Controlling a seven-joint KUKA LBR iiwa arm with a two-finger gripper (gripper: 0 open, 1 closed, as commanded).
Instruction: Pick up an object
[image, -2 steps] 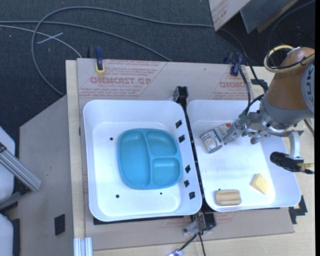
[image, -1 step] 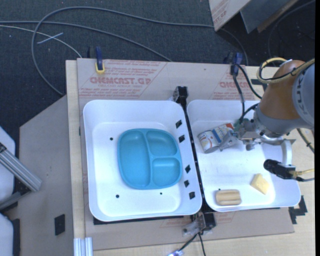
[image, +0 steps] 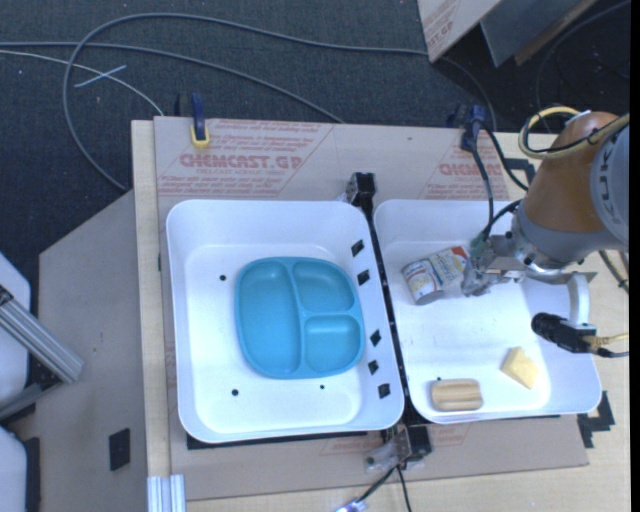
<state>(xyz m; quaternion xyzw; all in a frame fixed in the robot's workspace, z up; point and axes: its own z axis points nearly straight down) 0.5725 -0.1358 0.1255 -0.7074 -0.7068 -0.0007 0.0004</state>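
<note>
In the right bin lie a small silver can with a printed label, a tan bread-like block near the front wall, and a pale yellow wedge at the front right. My gripper is low in the bin, just right of the can and close against it. The wrist hides the fingertips. A blue divided plate lies in the left bin.
The grey arm with its orange band reaches in over the right bin's far right corner, trailing cables. A black part sticks out at the right wall. Black clips line the divider between the bins.
</note>
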